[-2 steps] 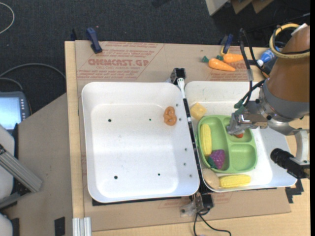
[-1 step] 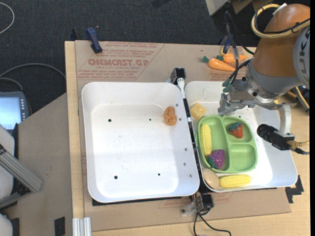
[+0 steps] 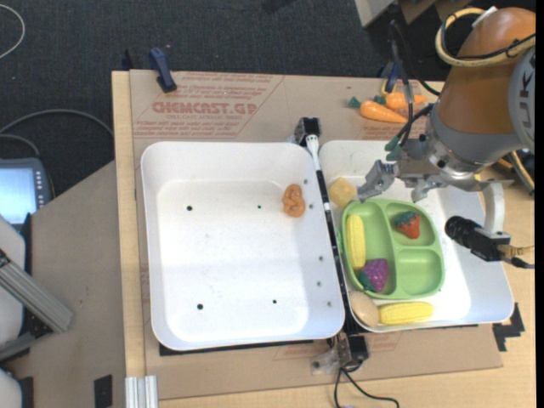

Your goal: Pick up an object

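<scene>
Now the claw (image 3: 398,185) hangs over the top part of the right bin (image 3: 489,308), at the right side of the frame. Its two fingers (image 3: 374,179) are spread wide apart, and nothing is between them. The claw is just above the top edge of a green tray (image 3: 425,274).

The green tray lies in the right bin and is split into parts. A yellow corn cob (image 3: 355,238) lies in the long part on the tray's left side. A red strawberry (image 3: 410,223) sits in the small part at the top right, close under the claw. Some purple grapes (image 3: 375,273) sit at the lower left of the tray; I cannot tell which part they are in.

A second corn cob (image 3: 405,313) lies in the same bin, just below the tray, near the bottom of the frame. A pale yellow ball (image 3: 342,192) rests in the bin's top left corner, just beside the tray.

The left bin (image 3: 170,228) fills the middle of the frame. A small orange lump (image 3: 293,200) lies in it, close to its right wall and well apart from the claw.

Both bins sit on the brown desk (image 3: 212,100). Two toy carrots (image 3: 382,109) lie on the desk above the right bin, at the upper right of the frame.
</scene>
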`<state>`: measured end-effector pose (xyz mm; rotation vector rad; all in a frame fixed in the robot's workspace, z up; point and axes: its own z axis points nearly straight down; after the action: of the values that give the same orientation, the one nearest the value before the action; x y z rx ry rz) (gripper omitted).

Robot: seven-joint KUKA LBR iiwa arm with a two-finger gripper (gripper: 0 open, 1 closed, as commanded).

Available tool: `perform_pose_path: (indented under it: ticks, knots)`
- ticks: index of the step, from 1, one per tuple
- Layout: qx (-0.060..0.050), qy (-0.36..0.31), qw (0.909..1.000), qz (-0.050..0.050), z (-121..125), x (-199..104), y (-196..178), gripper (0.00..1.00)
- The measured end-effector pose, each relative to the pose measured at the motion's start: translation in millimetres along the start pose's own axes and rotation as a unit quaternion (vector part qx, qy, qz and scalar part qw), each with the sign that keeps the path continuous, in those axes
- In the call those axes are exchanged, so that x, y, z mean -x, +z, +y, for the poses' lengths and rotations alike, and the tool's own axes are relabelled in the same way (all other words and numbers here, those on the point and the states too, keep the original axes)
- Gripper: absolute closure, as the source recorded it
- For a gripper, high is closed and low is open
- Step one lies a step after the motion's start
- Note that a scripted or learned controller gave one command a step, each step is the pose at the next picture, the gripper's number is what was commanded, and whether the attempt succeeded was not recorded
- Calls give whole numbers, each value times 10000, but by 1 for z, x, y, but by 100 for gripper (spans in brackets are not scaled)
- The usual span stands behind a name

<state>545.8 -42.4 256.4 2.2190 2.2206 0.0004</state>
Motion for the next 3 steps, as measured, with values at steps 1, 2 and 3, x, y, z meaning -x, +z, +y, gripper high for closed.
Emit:
perform_pose_path:
  ticks: [1, 2, 3]
  knots:
    - [-72, 37, 10000, 6, -17, 55, 121, 0]
    - [108, -4, 9999, -24, -29, 66, 153, 0]
    - [80, 9, 10000, -20, -50, 72, 166, 0]
